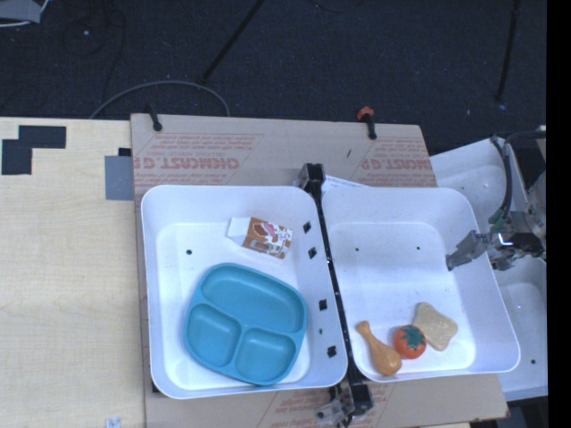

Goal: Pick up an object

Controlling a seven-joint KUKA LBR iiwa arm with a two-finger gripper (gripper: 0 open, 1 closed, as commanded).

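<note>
Nearest the lens, at the 6 o'clock edge, a black clamp (346,406) sits below the seam where the two bins meet. Right bin (406,208): three toys clustered at its 5 o'clock corner. Drumstick (380,349), tan and orange, lies slanted with its thick end toward 5 o'clock. Tomato (410,341), red with a green top, just beside the drumstick at its 3 o'clock, apparently touching. Bread (435,325), a tan slice, lies flat at the tomato's 2 o'clock, touching or nearly so. Remainder of that bin's floor is bare white. Left bin (165,239): blue plate (244,322) with three compartments, tilted a little, fills the 5 o'clock half of the floor. Carton (260,235), small, white and brown with a printed face, lies at 12 o'clock from the plate, apart from it, near the bin's far wall. Black divider (323,270) runs from 12 to 6 between the bins. Both bins rest on a cardboard sheet (268,154) with red lettering. Gripper (467,251) sits at the right bin's 3 o'clock rim, well apart from the three toys at 12 to 1 o'clock of the bread; nothing visibly between its fingers, and I cannot tell whether they are apart or together. Arm (522,234) enters from 3 o'clock.
</note>
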